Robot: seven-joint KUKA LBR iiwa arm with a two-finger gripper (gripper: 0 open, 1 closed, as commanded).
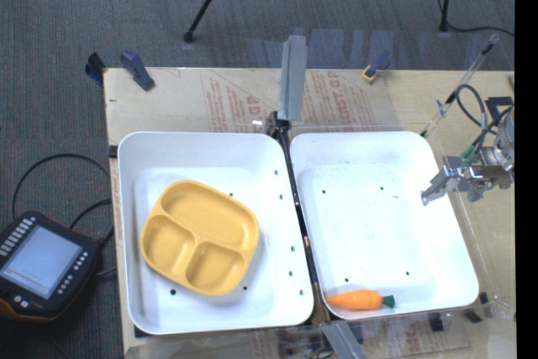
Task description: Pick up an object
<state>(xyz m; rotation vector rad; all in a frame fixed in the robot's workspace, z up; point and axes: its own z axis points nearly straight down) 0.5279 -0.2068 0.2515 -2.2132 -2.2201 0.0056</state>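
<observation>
An orange toy carrot [360,299] with a green top lies along the near wall of the right bin [378,149], its green end pointing right. A yellow divided plate [200,236] rests in the left bin [134,181]. My gripper [443,183] hangs over the right rim of the right bin, far from the carrot and well above and to the right of it. Nothing is visible in its grasp.
A grey upright post [293,80] stands behind the seam between the bins. A teach pendant [40,263] lies on the floor at the left. Cables [467,101] trail near the arm at the right, and clamps [136,69] sit on the bench's back edge.
</observation>
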